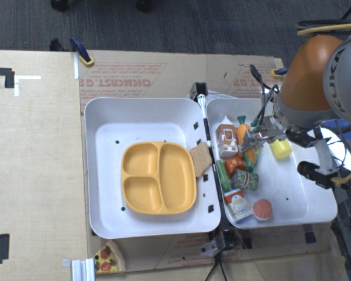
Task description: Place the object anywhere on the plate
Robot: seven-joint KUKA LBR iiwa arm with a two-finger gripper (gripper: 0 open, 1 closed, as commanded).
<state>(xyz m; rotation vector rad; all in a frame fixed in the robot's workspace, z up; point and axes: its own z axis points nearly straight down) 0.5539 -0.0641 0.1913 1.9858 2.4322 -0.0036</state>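
Observation:
A yellow plate [159,177] with three compartments lies in the left bin [99,157]. A brown toast slice [201,158] leans against its right rim, by the bin's wall. The right bin [298,198] holds a pile of toy food: a brown and white box [227,140], an orange carrot [243,133], green pieces [223,175], a green packet [249,180], a small carton [238,204], a pink round piece [262,209] and a yellow block [281,148]. My gripper [254,140] is low over the pile, next to the carrot and left of the yellow block.
A toy pizza slice [107,259] lies on the bench below the left bin. A blue and yellow clamp [82,51] sits at the cardboard's top left corner. The arm's orange band [307,78] hangs over the right bin's far right side.

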